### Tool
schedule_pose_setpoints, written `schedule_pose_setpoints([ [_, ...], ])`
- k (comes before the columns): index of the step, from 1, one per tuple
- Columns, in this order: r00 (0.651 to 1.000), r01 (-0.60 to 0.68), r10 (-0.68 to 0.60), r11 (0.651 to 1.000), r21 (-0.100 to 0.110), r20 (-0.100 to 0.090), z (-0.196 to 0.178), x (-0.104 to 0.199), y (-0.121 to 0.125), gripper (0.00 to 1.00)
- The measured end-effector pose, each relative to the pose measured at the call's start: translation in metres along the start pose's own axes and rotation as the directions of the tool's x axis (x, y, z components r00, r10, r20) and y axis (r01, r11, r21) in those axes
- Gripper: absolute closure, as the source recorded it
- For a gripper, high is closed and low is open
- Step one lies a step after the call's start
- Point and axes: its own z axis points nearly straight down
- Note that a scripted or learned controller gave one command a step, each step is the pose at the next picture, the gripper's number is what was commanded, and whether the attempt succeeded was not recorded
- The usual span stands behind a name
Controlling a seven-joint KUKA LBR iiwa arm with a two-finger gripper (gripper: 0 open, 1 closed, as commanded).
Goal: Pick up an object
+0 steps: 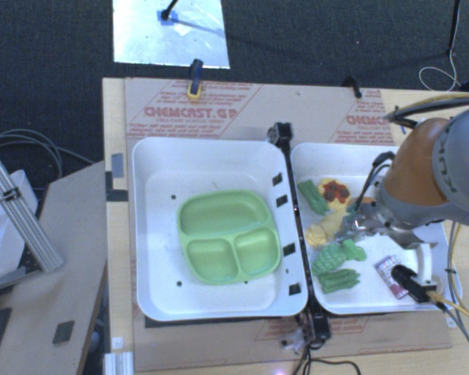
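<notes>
The right bin [328, 156] holds several small items. A long green pod [313, 196] lies near its left wall, with a yellow and red toy [334, 188] beside it. Below them sit a pale yellow piece [319, 231], a knobbly green toy [333, 257] and a green ridged piece [340, 281]. A purple packet [386, 269] lies toward the front right. My gripper [350, 229] hangs low over the middle of this bin, right at the edge of the yellow piece and just above the knobbly green toy. The wrist hides whatever lies under it.
The left bin [164, 166] holds a light green divided tray [228, 235]. A black divider with clips [291, 209] runs between the two bins. The grey and orange arm [426, 174] covers the right bin's right side.
</notes>
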Motion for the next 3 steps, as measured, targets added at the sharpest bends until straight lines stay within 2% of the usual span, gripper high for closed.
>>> schedule_pose_setpoints([
  [1, 1.0, 0.006, -0.006, 1.0, -0.008, -0.002, -0.106, 0.103, -0.013, 1.0],
  [2, 1.0, 0.002, -0.002, 1.0, -0.002, 0.0, -0.102, 0.167, 0.009, 1.0],
  [3, 1.0, 0.004, -0.004, 1.0, 0.001, -0.003, -0.133, 0.241, -0.034, 1.0],
])
